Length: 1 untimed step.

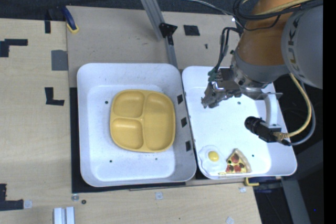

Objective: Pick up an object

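A toy fried egg (212, 157) and a toy pizza slice (238, 162) lie side by side at the near edge of the right bin (231, 123). A yellow divided plate (142, 120) rests in the middle of the left bin (94, 113). My gripper (211, 100) hangs over the far left part of the right bin, well away from the egg and pizza, with nothing visible between its fingers.
A slanted metal pole (152, 8) rises behind the bins. A black cylinder with a yellow cable (262, 129) sticks out from the arm over the right bin's right side. Tape marks dot the bench at left.
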Each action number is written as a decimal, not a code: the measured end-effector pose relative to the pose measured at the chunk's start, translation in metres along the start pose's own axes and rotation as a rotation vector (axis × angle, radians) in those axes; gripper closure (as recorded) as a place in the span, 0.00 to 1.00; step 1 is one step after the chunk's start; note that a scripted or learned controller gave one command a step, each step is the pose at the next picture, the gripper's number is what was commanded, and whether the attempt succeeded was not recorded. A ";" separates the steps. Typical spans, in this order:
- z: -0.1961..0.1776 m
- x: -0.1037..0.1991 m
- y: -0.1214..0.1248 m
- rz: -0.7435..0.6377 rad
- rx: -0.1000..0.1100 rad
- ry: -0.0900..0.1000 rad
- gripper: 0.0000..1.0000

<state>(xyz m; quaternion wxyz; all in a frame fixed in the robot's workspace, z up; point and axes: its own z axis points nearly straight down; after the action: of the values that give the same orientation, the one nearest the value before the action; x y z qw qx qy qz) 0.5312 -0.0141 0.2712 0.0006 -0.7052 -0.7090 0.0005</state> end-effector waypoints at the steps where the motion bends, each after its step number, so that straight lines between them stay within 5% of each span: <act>1: 0.022 0.056 0.005 0.000 0.003 0.000 1.00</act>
<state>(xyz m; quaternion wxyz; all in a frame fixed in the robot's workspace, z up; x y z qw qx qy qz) 0.5358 0.0418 0.2495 0.0014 -0.7051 -0.7091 0.0015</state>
